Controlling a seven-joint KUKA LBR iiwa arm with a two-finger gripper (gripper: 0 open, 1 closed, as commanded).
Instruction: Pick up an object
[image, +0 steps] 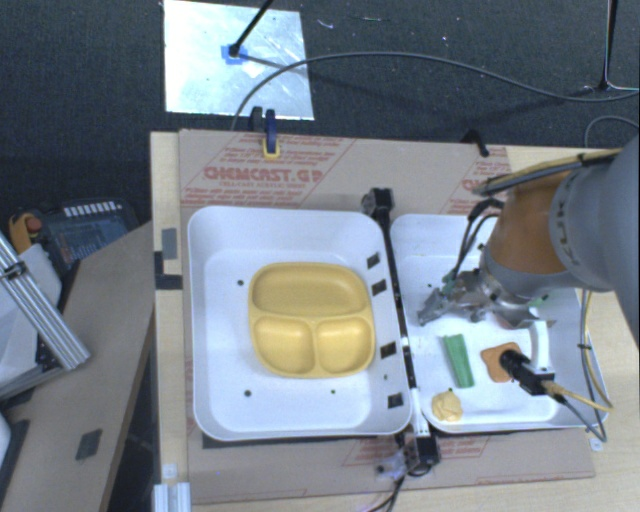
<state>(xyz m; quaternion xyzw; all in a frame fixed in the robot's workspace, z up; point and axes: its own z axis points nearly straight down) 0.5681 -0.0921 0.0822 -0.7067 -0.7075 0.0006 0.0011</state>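
Sitting in the left bin, a yellow three-compartment tray lies flat. Over to the right bin: a green block, a yellow lump near the front wall and an orange-brown piece. Gripper hovers just above the green block; how wide it stands, I can't tell.

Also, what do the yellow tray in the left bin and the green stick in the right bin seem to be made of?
The yellow tray looks like moulded plastic with a smooth, faintly glossy finish: three rounded compartments, soft highlights along the rims. The green stick looks like matte plastic or foam, flat and evenly coloured; the view is too coarse to tell which.
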